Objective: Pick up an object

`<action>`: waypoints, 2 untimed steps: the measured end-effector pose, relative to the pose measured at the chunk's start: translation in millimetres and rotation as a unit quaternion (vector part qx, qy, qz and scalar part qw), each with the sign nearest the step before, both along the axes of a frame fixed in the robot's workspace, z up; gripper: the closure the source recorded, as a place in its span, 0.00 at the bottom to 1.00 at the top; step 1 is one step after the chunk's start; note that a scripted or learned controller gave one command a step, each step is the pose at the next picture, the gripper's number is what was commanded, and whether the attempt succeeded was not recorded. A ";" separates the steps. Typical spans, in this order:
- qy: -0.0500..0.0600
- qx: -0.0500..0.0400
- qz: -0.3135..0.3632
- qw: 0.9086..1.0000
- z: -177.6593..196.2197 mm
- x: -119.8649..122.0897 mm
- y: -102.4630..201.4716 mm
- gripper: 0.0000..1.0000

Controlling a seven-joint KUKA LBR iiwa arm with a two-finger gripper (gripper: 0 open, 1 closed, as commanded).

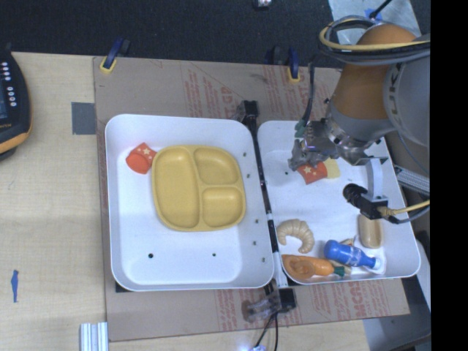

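Observation:
My gripper hangs low over the far part of the right bin. Right under its tip, and partly hidden by it, lies a small red toy with a pale yellow piece beside it. Whether the gripper touches the red toy I cannot tell. Nearer in the same bin lie a tan croissant, a blue and white bottle, an orange carrot-like toy and a tan cylinder.
The left bin holds a yellow divided plate and a red toy at its far left corner. A black divider runs between the bins. The arm's orange and grey body looms over the right bin's far edge.

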State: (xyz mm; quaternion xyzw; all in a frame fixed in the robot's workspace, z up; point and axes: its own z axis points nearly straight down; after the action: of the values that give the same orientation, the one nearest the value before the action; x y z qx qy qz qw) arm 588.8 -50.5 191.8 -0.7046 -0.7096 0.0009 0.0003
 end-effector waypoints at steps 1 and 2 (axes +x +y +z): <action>0.003 0.000 0.001 1.000 -0.4 -11.9 21.3 1.00; 0.000 0.000 0.001 1.000 0.2 13.8 62.2 1.00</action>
State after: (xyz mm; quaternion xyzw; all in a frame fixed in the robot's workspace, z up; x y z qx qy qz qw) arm 602.6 11.7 191.9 -0.7037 -0.7105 0.0009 -0.0002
